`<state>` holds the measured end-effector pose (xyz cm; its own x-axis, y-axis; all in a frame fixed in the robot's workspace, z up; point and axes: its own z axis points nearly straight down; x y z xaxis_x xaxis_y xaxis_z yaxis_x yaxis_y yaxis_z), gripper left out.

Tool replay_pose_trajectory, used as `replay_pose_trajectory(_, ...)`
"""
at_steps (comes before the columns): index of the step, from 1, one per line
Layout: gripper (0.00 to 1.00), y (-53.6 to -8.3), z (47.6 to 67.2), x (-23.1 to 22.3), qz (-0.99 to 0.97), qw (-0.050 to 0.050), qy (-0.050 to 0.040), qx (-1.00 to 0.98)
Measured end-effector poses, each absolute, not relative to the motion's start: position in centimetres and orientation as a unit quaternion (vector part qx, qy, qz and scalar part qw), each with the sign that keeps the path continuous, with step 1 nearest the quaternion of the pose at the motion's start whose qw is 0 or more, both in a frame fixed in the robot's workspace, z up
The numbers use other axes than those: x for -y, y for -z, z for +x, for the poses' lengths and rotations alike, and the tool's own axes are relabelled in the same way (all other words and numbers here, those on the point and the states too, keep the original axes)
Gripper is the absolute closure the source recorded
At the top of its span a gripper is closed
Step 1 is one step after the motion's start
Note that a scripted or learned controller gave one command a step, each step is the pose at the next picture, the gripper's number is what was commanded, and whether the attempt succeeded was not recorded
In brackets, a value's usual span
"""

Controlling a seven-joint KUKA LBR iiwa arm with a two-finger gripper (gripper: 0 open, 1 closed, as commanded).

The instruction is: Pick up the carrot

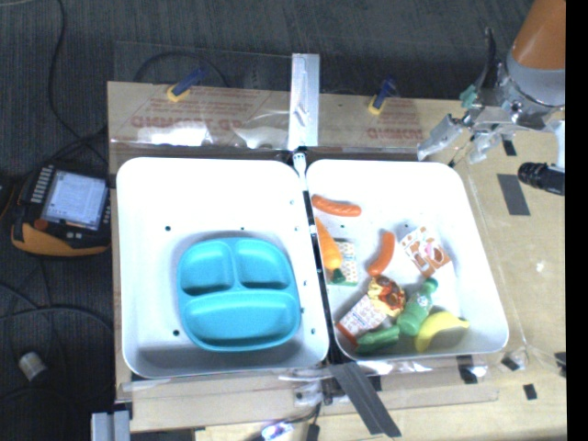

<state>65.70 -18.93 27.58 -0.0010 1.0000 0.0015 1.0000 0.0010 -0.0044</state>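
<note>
The arm (540, 26) comes in from the far right corner, its orange band at the top edge and the grey wrist just below it, angled down and to the left. The gripper (452, 143) hangs over the bench just beyond the far right corner of the right bin (478, 246), outside its rim; its two fingers (435, 141) stand apart and released, with nothing between them. The carrot (328, 249) lies in the right bin against its left wall, a little far of the middle, pointing near to far, with a green end at its near tip. It is well apart from the gripper, across the bin. Far of it lies a sausage (336, 207), set crosswise. Just right of the carrot a small printed packet (346, 255) touches it, and further right a second sausage (382, 251) stands tilted. A red and white box (424, 251) lies toward the right side. In the near part of the bin a colourful packet (372, 306), a green bottle (415, 309), a green vegetable (377, 340) and a banana (439, 329) crowd together. The left bin (147, 246) holds a blue tray (239, 292) with three compartments, set toward the near side
</note>
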Motion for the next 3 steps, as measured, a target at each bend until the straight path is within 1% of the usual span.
replay_pose_trajectory(1,0.00,-21.2,57.8,16.7,-0.655,0.002,-0.0017,0.755)
replay_pose_trajectory(2,0.00,-18.2,48.3,8.5,-0.687,0.003,-0.0020,0.727)
replay_pose_trajectory(3,0.00,-25.3,48.5,5.8,-0.698,0.001,-0.0017,0.716)
